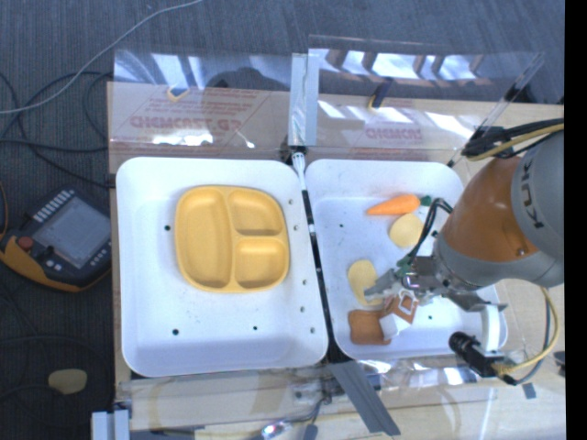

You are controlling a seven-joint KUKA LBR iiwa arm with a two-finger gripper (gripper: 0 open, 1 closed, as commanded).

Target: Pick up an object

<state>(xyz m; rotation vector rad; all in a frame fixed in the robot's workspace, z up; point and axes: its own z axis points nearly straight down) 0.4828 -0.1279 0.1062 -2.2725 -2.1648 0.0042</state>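
Observation:
In the right bin [353, 177] lie an orange carrot [393, 205], a pale yellow round piece [404, 231], a yellow chip-like piece [361, 276] and a brown block [366, 327] near the front edge. My gripper [393, 293] hangs low over the front of this bin, just right of the yellow piece and above the brown block. A small white and brown item [400, 309] lies right under the gripper. I cannot make out whether anything sits between the fingers.
The left bin [147, 246] holds a yellow three-compartment tray [232, 237]. The arm's grey body with its orange band [486, 218] covers the right bin's right side. A pendant [60, 236] lies on the floor at left, beyond the bench.

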